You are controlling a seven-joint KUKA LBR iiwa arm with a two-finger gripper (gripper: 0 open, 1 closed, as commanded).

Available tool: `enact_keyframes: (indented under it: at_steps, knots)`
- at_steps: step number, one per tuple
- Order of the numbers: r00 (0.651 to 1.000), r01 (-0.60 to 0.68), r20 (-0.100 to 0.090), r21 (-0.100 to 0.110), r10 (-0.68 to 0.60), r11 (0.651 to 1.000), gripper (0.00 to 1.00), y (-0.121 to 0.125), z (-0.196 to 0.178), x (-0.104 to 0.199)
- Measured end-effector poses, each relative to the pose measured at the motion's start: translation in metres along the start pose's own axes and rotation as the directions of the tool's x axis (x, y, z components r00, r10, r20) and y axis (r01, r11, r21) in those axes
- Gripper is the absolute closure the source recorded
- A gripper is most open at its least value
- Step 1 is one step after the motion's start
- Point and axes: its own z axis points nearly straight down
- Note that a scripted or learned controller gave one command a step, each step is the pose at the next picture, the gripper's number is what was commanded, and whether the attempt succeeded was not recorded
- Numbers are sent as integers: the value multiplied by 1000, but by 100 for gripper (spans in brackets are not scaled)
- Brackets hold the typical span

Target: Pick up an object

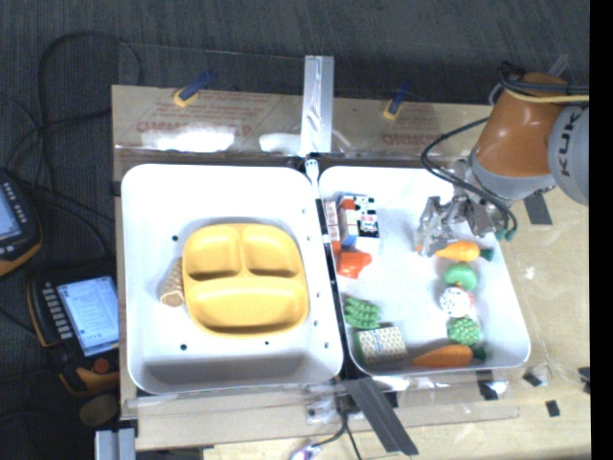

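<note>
The arm [522,137] reaches in from the right over the right bin [517,305], and its gripper [433,230] hangs low in that bin's upper right part, just beside an orange toy [458,251] that looks like a small fruit or vegetable; whether the fingers are apart or together I cannot tell, since they blur into a grey mass at this angle, and nothing can be made out between them; so, as I judge it, the pick is not yet made, the approach is largely done, and closing on a thing and lifting it are what remain; the likeliest target is the orange toy, which lies on the bin floor touching or nearly touching the gripper's lower edge; below it in a loose column down the right side lie a green round toy [461,277], a white speckled ball [456,301], a green bumpy piece [465,331] and a carrot-like piece [442,356] along the bottom wall; toward the bin's left side are a printed box [360,215], a red-orange piece [352,263], a green leafy toy [361,311] and a patterned block [382,342], all well apart from the gripper; the left bin [144,257] holds a yellow divided tray [245,275] with a tan cone [172,284] touching its left edge; both bins sit on the table [556,257].
</note>
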Motion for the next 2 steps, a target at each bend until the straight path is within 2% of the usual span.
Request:
enact_keyframes:
  at_steps: [1, 2]
  knots:
    - [1000, 0, -1, 0, 0, 1000, 0, 0, 0, 0]
    - [1000, -20, -6, -4, 20, 1000, 0, 53, 11, 22]
